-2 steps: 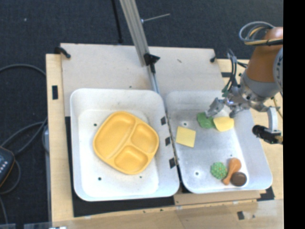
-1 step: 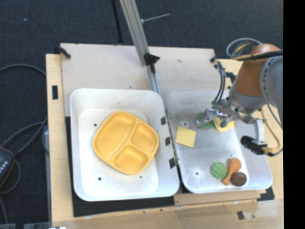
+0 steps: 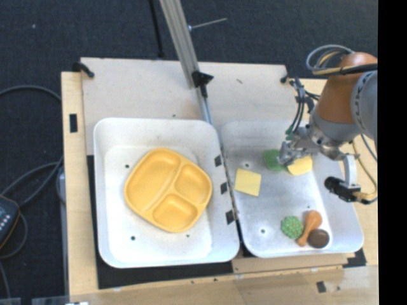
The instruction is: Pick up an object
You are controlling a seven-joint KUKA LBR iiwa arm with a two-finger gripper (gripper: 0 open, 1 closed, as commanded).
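Bright even overhead light, soft shadows, mild glare on white bins (image 3: 114,234), slightly soft focus

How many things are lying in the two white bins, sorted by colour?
Yellow: 3, the divided plate, the square block and the piece by the end effector
Green: 2
Orange-brown: 1, the drumstick
Dark brown: 1
Total: 7

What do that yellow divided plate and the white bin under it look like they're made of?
The yellow divided plate looks like moulded plastic: one even colour, rounded compartment ridges, a soft sheen. The left white bin also looks like plastic, or possibly coated metal: smooth, matte white, with rounded corners. The look alone leaves that open.
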